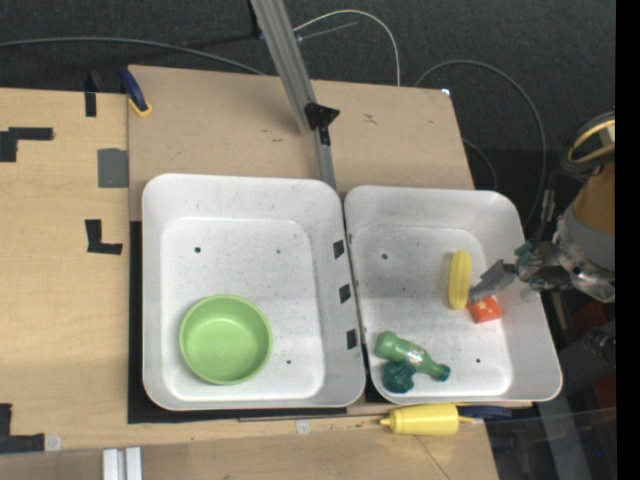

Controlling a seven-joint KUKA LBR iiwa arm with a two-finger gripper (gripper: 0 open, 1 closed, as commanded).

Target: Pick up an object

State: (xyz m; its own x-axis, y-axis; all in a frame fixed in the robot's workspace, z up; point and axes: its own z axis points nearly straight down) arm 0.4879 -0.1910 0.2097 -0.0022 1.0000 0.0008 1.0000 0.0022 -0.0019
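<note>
Objects crowd the right bin [500, 213]: an orange block [486, 311] at middle right, touching the lower end of a yellow piece [459, 279], with a green bottle [410, 356] lower down. The gripper [492, 283] reaches in from the right edge, tips just above the block, seemingly lining up a grab; whether its jaws are parted or closed, I cannot tell.

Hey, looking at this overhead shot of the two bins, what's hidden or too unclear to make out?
- Pincer: blurred and small in the camera view; whether it grips anything cannot be told.
- Orange block: its upper part is covered by the pincer tip, so contact is unclear.
- Arm: cut off by the right edge.
- Green bottle: too small to read details; the darker piece beside it is indistinct.
- Yellow object: lies outside the right bin; its identity is unclear.
</note>
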